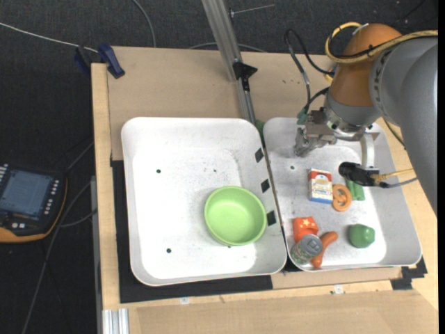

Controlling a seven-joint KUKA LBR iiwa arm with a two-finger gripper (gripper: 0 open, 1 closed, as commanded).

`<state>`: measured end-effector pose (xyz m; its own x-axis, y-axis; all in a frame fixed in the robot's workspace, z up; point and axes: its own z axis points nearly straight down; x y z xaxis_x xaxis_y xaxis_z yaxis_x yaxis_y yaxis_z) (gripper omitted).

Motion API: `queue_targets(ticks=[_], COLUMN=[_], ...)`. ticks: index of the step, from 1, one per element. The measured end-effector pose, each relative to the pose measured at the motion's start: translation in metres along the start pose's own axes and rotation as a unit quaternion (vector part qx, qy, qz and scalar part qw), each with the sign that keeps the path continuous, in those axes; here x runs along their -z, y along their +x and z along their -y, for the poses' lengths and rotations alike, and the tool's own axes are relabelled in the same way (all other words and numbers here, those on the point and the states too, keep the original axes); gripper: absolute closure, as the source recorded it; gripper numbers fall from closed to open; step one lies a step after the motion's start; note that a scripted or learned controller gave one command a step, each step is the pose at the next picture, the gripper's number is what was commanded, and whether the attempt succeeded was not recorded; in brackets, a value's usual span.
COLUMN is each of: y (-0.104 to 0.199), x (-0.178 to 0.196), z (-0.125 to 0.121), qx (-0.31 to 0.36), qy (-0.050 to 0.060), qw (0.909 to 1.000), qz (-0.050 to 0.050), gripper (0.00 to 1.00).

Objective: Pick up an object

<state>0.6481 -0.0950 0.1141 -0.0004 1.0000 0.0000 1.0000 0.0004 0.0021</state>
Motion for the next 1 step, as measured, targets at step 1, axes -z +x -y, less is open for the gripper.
queue_targets(ticks=[1], y=[-0.0096], x=[0.0569], z=[-0.0002], qx=[0.0], qy=[-0.002], qw=[1.0], qz=[0.0], gripper=[1.0])
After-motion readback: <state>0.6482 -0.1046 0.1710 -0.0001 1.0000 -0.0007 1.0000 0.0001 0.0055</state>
